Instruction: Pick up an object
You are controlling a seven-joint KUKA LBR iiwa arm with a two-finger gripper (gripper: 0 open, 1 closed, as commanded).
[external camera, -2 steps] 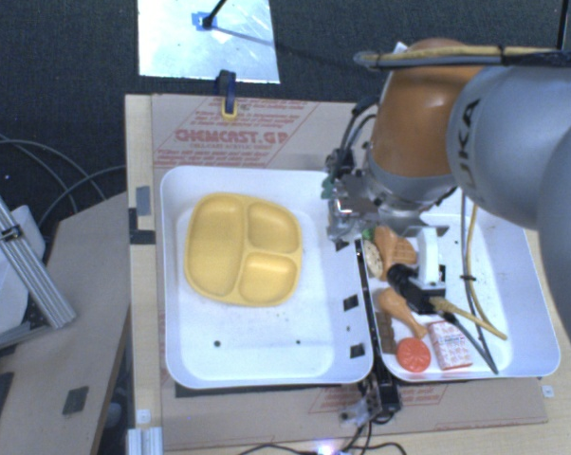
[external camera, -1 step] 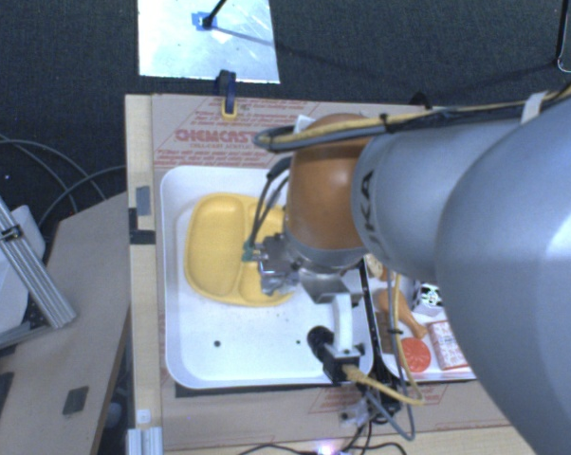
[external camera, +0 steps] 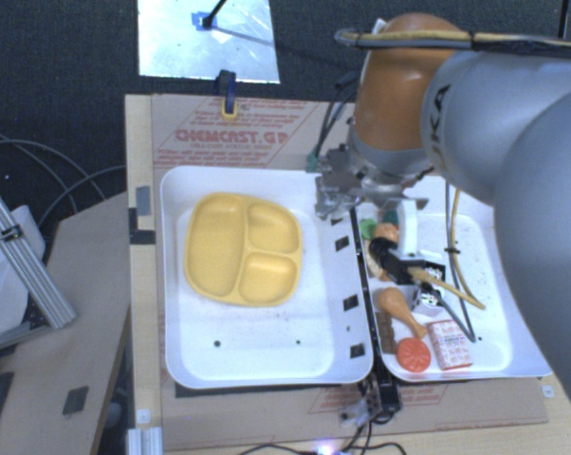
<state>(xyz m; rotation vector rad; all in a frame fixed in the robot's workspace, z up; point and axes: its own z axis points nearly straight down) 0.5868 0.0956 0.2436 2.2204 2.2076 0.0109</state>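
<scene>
Objects for picking lie in both bins. A yellow plate (external camera: 243, 249) rests flat in the left bin (external camera: 257, 349). In the right bin (external camera: 494, 354), a drumstick (external camera: 399, 306), a red disc (external camera: 414, 354) and a small box (external camera: 450, 342) crowd the front left part, close together and some touching. The gripper (external camera: 342, 197) hangs over the back end of the seam where the two bins meet, above no object in particular. Whether it is released or clenched cannot be told, and nothing can be seen in its grasp. That placement looks like a transit or approach pose. The plate is broad and shallow, likely poor for a pinch, so the smaller things are probably easier targets, though the crowding risks nudging neighbours. Both bins sit on the tabletop (external camera: 238, 136).
</scene>
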